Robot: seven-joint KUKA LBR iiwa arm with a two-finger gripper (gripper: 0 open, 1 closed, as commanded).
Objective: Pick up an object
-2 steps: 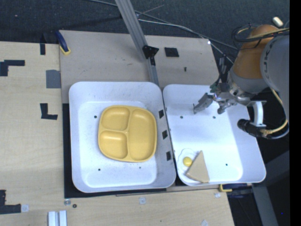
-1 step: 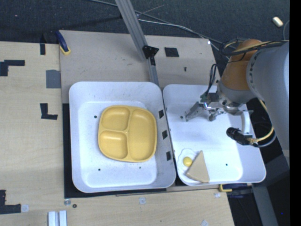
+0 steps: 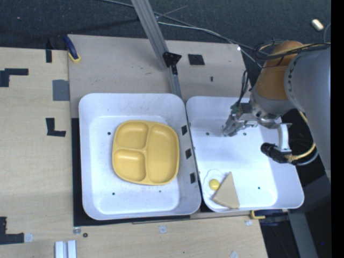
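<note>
A yellow divided plate [image 3: 145, 151] lies in the left bin [image 3: 97, 198]. In the right bin [image 3: 269, 195], at its front left corner, sit a toy fried egg [image 3: 214, 183] and a tan wedge like a slice of bread [image 3: 227, 192], touching each other. My gripper [image 3: 231, 129] hangs over the back part of the right bin, well behind the egg and wedge, its tips close to the bin floor. Nothing shows between its tips.
A slanted metal pole [image 3: 156, 36] rises from the bench behind the bins. A black cable and connector [image 3: 277, 152] hang from the arm over the right bin's right side. Wooden bench surface surrounds both bins.
</note>
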